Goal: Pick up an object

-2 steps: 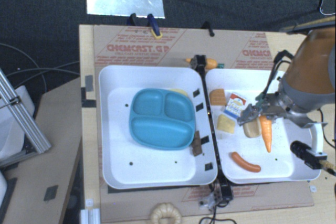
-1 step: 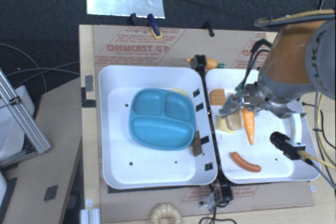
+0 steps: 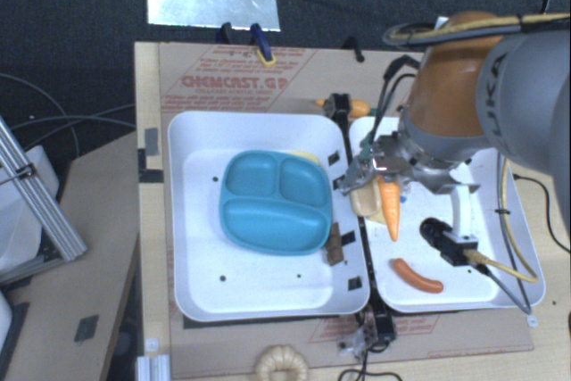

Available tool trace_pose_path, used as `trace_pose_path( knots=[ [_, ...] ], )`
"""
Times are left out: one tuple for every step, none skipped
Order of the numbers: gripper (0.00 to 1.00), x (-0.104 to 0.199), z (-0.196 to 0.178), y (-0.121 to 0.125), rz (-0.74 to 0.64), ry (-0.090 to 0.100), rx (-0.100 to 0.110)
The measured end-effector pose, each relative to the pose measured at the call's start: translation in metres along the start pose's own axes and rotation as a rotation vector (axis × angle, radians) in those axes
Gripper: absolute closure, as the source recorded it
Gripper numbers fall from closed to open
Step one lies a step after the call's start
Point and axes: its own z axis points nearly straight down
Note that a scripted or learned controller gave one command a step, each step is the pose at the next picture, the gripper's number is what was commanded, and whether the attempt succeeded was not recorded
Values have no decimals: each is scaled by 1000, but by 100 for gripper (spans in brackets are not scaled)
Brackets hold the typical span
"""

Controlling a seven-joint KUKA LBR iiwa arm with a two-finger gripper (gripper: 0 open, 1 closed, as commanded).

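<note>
Camera view from above the bench: the gripper [image 3: 382,171] hangs over the far left part of the right bin [image 3: 464,294], just above the thick end of a carrot [image 3: 390,210] whose tip points toward the near side. We cannot tell whether the gripper is clenched or released, nor whether it touches the carrot. We judge the carrot to be light, stiff and rather slick, and so tapered that a grip near the tip would likely slide off; the broad end, taken across its width, looks the better hold. A pale slice [image 3: 363,202] lies just to its left and a sausage [image 3: 417,276] nearer us. The left bin [image 3: 192,192] bears a blue divided plate [image 3: 275,201]. On the brown board [image 3: 294,67] beyond the bins we read "CHEMCAST GP" in red, and the letters "UKA" show on the arm [image 3: 526,103].
</note>
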Motion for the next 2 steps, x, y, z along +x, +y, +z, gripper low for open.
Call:
trace_pose_path(
  knots=[
    [100, 8, 18, -8, 4, -1, 2],
    [100, 0, 12, -10, 9, -1, 1]
  ],
)
